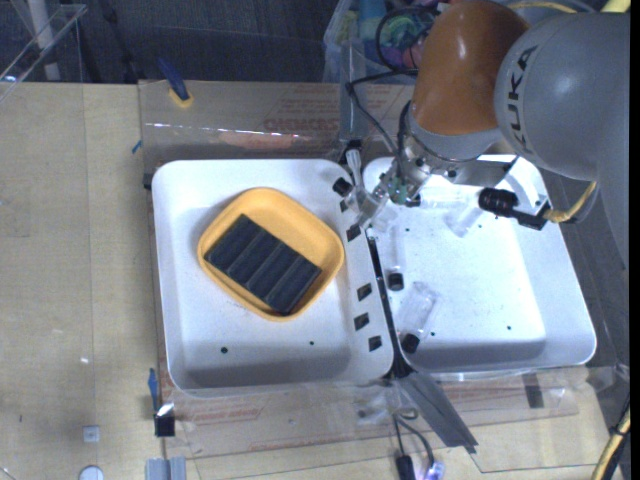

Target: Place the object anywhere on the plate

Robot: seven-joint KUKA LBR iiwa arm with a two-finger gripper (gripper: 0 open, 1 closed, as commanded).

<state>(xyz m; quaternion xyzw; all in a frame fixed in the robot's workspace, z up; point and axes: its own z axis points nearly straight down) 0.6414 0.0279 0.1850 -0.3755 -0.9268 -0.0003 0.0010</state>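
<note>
The gripper (392, 190) sits low over the far left corner of the right-hand shallow white bin (520, 308), close to the wall between the two bins; it is small and partly blurred under the wrist, so I cannot tell how it is set or whether it carries anything. Above it rises the grey arm with its orange band (465, 63), reaching in from the right, with a black cable looping down beside it. In the right bin, clear plastic pieces (418, 306) lie near the dividing wall towards the front, and another pale, see-through scrap (462, 218) lies further back; which of these is the task's object is not plain. Small black blocks (362, 290) line the divider. In the left-hand shallow white bin (180, 348) rests a yellow, rounded-square plate (225, 223), tilted in plan, with a dark ribbed rectangular slab (263, 262) lying flat on it. Both bins stand on the light wooden desk (70, 268).
</note>
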